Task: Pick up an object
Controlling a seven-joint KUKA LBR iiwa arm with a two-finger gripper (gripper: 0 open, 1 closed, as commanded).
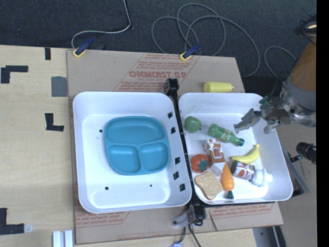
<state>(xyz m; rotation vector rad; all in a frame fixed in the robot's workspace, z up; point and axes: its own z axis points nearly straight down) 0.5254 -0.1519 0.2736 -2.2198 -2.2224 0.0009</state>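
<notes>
We see the pincer [258, 121] spread open and holding nothing above the right bin [272, 153], just right of the green bottle [224, 135] lying inside it.

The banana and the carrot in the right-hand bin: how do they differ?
The banana is yellow and curved; the carrot is orange, straight and tapered, with a green tip at its lower end. The banana lies slantwise, rising toward the bin's right wall; the carrot runs nearly up and down in the view. The banana sits nearer the arm's side, the carrot nearer the bin's front rim. Both look like toy food lying flat in the right bin.
</notes>
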